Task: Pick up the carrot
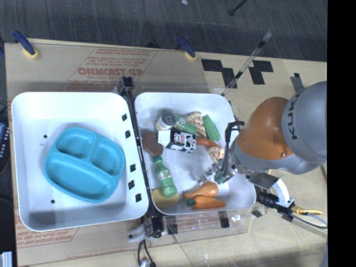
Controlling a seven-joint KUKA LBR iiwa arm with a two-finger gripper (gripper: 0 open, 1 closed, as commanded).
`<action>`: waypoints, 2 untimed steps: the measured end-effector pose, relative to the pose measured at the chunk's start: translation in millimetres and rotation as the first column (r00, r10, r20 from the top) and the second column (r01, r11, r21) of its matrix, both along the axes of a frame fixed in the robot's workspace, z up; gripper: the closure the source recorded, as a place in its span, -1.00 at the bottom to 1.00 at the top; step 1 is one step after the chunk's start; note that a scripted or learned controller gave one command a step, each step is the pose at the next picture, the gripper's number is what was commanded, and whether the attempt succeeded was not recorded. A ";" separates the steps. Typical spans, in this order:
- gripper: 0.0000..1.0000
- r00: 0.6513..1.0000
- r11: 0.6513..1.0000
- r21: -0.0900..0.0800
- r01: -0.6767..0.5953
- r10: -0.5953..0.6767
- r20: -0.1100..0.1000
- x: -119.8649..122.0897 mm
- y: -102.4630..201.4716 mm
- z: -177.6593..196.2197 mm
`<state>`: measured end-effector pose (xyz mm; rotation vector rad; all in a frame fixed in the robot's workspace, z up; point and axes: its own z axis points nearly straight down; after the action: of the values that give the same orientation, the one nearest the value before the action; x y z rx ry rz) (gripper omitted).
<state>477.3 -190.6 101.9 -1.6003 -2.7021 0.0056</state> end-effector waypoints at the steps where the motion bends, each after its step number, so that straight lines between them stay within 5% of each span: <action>1: 1.00 0.969 0.969 0.001 0.246 -0.246 0.006 9.9 6.2 129.5; 2: -1.00 0.969 0.969 0.001 0.246 -0.246 0.000 8.7 6.6 126.9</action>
<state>486.0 -184.0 228.7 -1.9226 -2.4817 0.0038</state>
